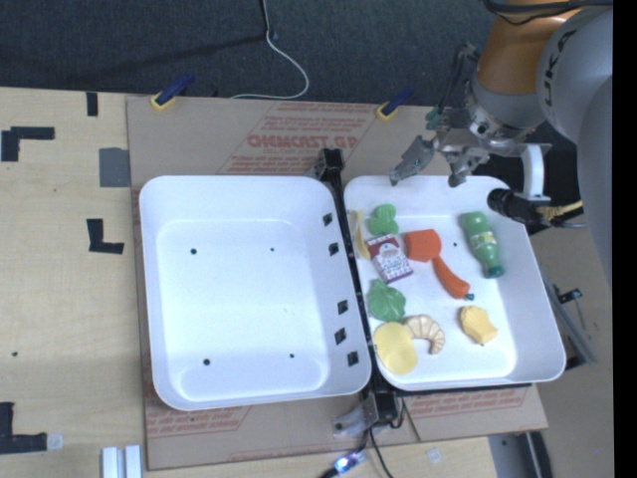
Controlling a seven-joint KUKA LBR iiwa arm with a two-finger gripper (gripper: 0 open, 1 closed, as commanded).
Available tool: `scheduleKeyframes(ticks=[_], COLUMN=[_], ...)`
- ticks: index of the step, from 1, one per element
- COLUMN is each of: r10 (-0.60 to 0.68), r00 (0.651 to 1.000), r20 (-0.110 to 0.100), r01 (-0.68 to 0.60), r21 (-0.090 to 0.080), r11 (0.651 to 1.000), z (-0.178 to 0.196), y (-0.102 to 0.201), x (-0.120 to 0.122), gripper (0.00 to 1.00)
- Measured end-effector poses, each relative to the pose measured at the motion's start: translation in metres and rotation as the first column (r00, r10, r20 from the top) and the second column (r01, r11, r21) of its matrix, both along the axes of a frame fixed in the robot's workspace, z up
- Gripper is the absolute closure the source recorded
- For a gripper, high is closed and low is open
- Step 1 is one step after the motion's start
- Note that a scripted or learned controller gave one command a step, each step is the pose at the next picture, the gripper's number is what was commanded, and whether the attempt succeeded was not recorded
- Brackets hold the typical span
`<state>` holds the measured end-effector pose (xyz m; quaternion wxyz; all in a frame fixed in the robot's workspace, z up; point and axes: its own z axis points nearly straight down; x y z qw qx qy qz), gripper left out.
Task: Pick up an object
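Observation:
My gripper (pixel 434 170) hangs open above the far edge of the right bin (pixel 537 352), its two fingers (pixel 406 165) spread apart with nothing between them. Below it in the bin lie a green bottle (pixel 482 242), an orange carrot-like piece (pixel 438 257), a small red box (pixel 391 259), two green leafy pieces (pixel 383 217), a yellow round piece (pixel 395 348), a croissant (pixel 428 331) and a yellow chunk (pixel 478 324).
The left bin (pixel 239 292) sits beside the right one, joined by a black clip row (pixel 341 267). Both rest on a cardboard sheet (pixel 259 127). A black cable (pixel 274 38) runs across the dark cloth behind.

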<state>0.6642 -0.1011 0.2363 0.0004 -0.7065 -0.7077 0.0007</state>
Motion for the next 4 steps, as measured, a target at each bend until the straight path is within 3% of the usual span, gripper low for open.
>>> scheduleKeyframes(ticks=[1,2,3,4], r10=[0.002,0.002,0.0,0.001], r00=[1.0,1.0,1.0,1.0], r20=[-0.008,-0.001,-0.002,-0.003], r01=[-0.002,-0.002,0.0,-0.001], r21=[0.001,0.0,0.003,0.001], r11=[1.0,1.0,1.0,1.0], z=[-0.134,-0.116,-0.05,-0.052], y=[0.008,0.008,0.032,0.075], x=[0.002,0.004,-0.049,-0.077], gripper=[0.0,1.0,1.0,1.0])
